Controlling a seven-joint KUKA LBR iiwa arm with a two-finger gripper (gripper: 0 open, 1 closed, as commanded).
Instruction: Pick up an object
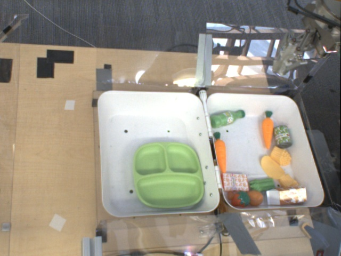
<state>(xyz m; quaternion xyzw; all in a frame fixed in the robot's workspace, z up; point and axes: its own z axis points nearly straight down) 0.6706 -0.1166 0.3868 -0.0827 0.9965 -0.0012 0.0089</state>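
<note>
White right bin: holds all the loose items; none is singled out by the task.
Near row: a carton lies lengthwise along the near wall; a tomato and a red-patterned box sit to its left, a green pod just behind.
Middle: yellow pieces cluster by the right wall; a carrot lies against the divider, long axis running near to far.
Far row: a second carrot has the same near-to-far axis, green top pointing away; a dark can lies just beside it; a green bottle lies crosswise, cap toward the right.
Left bin: carries a green plate with three compartments, nothing in them.
Gripper: raised beyond the far rim of the right bin, well apart from every item.
Key relation: the items lie toward the camera and below the gripper; the second carrot and can are nearest, so the approach probably means coming in over the far rim, then down.
Hand state: cannot be judged; the fingers blend with the clear panel and metal frame behind them.
Cut off: the arm leaves the view at the top right corner.
Hard to read: the can's label and the carton's print.
</note>
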